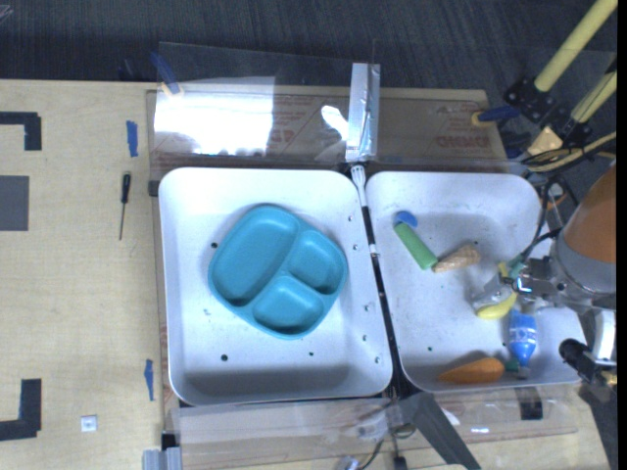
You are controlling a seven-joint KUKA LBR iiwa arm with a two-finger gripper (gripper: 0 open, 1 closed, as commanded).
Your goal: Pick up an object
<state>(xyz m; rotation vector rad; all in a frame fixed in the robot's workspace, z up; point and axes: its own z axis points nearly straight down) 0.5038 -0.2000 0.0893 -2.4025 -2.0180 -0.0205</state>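
Yellow banana point(495, 306) at right bin's point(431, 189) crowded right edge, beside fingers point(509, 284), their spread impossible to tell.

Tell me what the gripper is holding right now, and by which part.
Cannot be told: the gripper sits low in the right bin, right over the yellow object.

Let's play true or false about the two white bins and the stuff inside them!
1. The blue divided plate lies in the left bin. True.
2. The carrot lies on the blue plate. False: it lies in the right bin, near its front edge.
3. The green marker lies beside a tan piece of bread. True.
4. The plate is red. False: it is blue.
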